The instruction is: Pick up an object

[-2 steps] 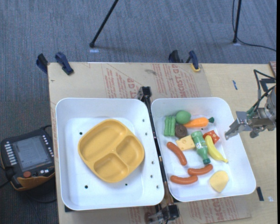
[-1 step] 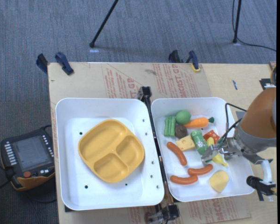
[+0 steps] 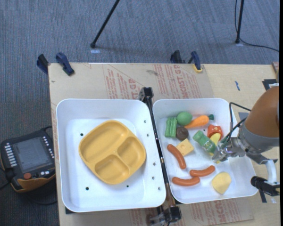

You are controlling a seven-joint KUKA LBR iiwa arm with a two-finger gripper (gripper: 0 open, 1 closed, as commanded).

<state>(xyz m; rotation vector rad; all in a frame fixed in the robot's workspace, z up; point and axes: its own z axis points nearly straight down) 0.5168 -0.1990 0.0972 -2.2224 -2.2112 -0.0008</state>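
Arm (image 3: 266,121): cut off by right picture edge; upper links out of frame. Gripper (image 3: 222,154): small, blurred; finger state indiscernible. Green bottle (image 3: 204,142): lower end hidden behind gripper. Red-yellow piece (image 3: 214,133): partly covered by gripper, identity unclear. Right bin (image 3: 188,102): right rim hidden under arm. Black clamp (image 3: 164,216) at bench's near edge: cut off by bottom edge.

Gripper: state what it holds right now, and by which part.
It cannot be told. The gripper sits low in the right bin, right at the end of the green bottle, but the view is too small to show a hold.
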